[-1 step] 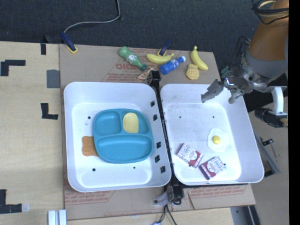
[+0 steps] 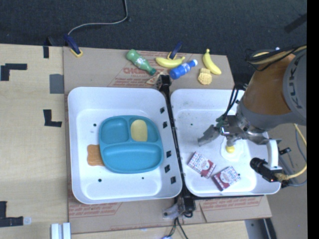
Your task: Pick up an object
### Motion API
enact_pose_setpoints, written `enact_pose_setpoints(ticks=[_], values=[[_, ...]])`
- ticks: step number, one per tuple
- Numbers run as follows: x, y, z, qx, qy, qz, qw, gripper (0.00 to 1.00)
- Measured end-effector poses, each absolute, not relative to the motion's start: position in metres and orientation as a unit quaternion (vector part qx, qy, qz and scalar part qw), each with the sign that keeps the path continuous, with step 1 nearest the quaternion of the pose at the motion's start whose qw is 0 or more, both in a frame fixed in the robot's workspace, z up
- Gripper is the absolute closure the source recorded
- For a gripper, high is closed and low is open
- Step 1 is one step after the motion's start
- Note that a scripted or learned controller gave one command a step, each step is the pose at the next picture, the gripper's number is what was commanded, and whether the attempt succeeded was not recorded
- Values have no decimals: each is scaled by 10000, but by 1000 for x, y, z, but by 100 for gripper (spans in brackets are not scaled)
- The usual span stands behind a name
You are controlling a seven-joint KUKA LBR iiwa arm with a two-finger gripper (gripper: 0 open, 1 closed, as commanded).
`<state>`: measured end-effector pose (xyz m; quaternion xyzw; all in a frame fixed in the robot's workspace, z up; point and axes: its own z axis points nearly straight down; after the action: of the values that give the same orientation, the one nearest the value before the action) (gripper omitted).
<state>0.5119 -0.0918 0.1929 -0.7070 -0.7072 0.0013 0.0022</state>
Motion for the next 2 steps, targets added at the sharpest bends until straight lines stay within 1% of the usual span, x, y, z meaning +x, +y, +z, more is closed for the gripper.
enact_pose_setpoints(ticks=[1,2], values=[[503,-100,100,-7070,-7072,-4,8,0],[490,-102,90,-7065,-7077,-65,-48,0]])
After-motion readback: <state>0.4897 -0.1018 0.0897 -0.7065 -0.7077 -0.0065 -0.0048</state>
